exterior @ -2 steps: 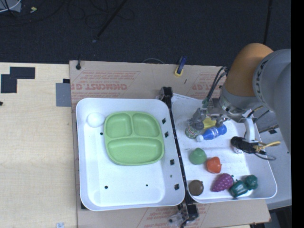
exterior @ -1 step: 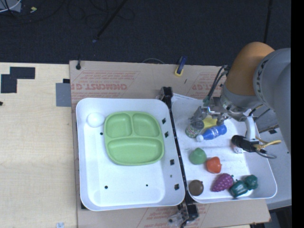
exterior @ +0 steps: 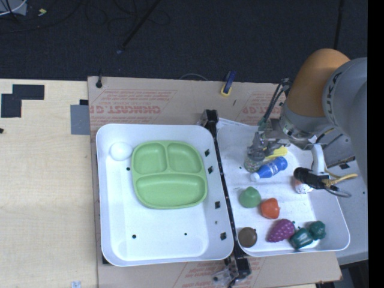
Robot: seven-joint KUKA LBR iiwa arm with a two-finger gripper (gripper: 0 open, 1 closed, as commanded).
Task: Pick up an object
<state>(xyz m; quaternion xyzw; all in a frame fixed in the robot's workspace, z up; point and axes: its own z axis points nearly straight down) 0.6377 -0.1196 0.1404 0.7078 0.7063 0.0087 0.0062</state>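
Gripper (exterior: 257,159) low in right bin (exterior: 342,236), just above blue bottle (exterior: 271,168), near its yellow-capped end; jaw state cannot be told. Below bottle: green fruit (exterior: 249,197), orange piece (exterior: 270,207), purple grapes (exterior: 281,230). Left bin (exterior: 114,245) holds green divided plate (exterior: 168,174).

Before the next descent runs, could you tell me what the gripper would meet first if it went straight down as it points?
Probably the blue bottle lying just beside the gripper in the right bin; depth is unclear from this slant.
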